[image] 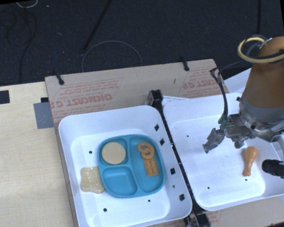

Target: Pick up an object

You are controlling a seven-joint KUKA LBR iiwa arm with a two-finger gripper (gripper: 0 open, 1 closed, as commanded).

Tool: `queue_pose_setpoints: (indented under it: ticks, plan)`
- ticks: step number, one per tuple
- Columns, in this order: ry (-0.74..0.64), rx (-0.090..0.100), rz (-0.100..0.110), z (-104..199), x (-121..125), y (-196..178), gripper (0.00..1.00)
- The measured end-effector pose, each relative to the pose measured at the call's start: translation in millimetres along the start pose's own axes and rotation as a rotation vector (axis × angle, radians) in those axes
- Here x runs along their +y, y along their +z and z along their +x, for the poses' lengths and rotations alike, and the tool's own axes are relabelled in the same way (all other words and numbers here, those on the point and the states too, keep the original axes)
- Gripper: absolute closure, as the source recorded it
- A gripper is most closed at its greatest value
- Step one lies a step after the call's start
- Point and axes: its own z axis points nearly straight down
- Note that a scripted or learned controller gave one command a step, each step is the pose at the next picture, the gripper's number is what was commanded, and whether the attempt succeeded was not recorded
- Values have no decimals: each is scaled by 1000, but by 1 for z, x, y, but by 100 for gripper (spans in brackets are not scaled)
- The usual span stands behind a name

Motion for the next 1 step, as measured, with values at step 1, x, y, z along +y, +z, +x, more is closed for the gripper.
queue_pose_setpoints:
  ticks: [1]
  plan:
    - [-1, -1, -9, 0, 2, -4, 0]
